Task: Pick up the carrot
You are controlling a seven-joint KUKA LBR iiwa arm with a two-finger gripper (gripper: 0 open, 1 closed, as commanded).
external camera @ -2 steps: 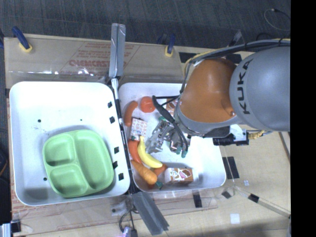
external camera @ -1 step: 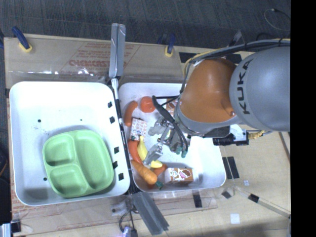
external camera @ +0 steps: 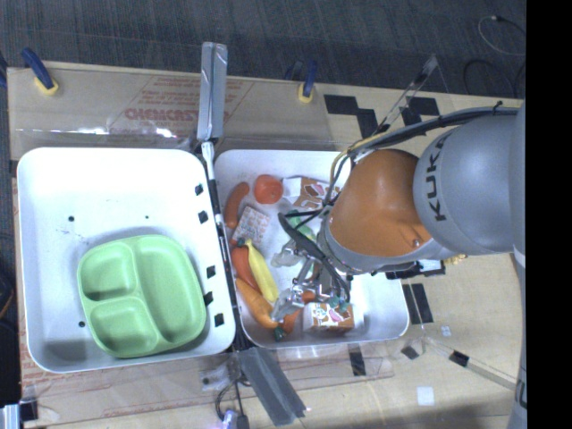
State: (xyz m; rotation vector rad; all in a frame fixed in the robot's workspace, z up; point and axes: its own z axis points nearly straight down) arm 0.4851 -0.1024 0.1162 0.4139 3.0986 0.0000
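The carrot (external camera: 254, 304) is an orange tapered piece lying along the left wall of the right bin (external camera: 384, 315), near its front corner. A yellow banana (external camera: 262, 273) rests against its upper side. My gripper (external camera: 295, 298) reaches down into the front middle of the right bin, just right of the carrot's tip and close to it. The grey and orange wrist hides the bin's right half. I see nothing clearly held in the gripper.
The right bin also holds a red tomato (external camera: 267, 189), a brown sausage (external camera: 236, 204), a printed packet (external camera: 253, 226) and a small colourful box (external camera: 331, 315) beside the gripper. A green divided plate (external camera: 141, 295) lies in the left bin (external camera: 54, 186).
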